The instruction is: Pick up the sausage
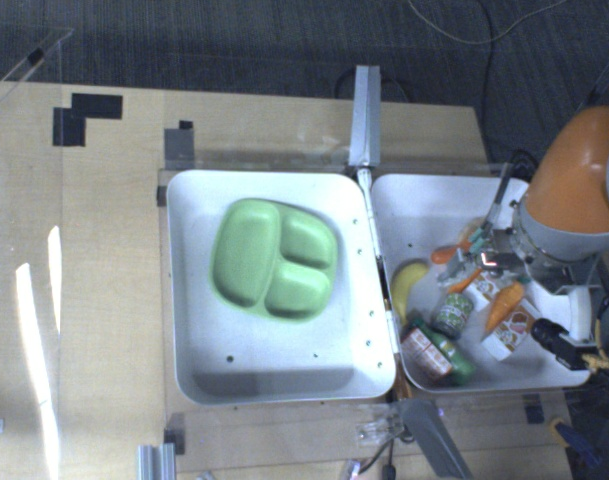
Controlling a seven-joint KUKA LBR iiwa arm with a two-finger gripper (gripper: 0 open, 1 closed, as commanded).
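The sausage [446, 255] (probably the reddish piece beside the gripper [487, 261]) looked light, smooth and slightly soft, best pinched mid-length. The gripper's state couldn't be told.

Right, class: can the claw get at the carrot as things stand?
Probably yes: the claw is over the right bin, close to the carrot, which lies on top with nothing covering it.

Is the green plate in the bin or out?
In. The green plate lies flat inside the left bin, its walls all around.
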